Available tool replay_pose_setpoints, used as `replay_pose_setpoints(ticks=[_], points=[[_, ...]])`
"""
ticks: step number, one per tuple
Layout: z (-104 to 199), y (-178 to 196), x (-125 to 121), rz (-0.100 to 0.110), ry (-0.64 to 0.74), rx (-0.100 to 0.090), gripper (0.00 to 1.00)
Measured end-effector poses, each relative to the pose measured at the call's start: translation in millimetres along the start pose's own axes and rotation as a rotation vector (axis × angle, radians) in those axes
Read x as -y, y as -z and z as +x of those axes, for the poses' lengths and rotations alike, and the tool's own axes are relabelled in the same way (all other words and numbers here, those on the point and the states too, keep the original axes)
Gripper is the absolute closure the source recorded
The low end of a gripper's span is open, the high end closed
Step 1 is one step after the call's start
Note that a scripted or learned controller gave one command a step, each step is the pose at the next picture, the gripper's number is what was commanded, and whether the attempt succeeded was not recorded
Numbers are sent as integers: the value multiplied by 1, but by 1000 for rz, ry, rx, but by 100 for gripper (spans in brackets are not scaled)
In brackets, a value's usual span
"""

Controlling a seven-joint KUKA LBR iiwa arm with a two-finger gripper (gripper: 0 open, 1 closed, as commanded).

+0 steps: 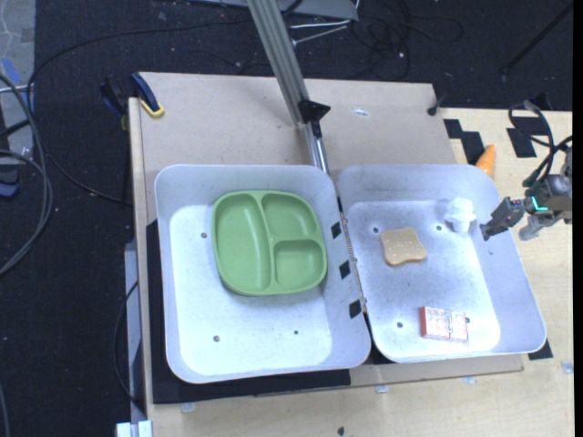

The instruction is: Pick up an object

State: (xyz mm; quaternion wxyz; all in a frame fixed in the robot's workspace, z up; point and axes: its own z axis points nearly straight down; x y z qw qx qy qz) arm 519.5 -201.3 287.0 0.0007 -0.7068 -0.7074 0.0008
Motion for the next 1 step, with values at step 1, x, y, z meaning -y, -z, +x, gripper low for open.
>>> replay_pose_setpoints(ticks=[1], points=[[0,1,-1,-2,0,1,0]])
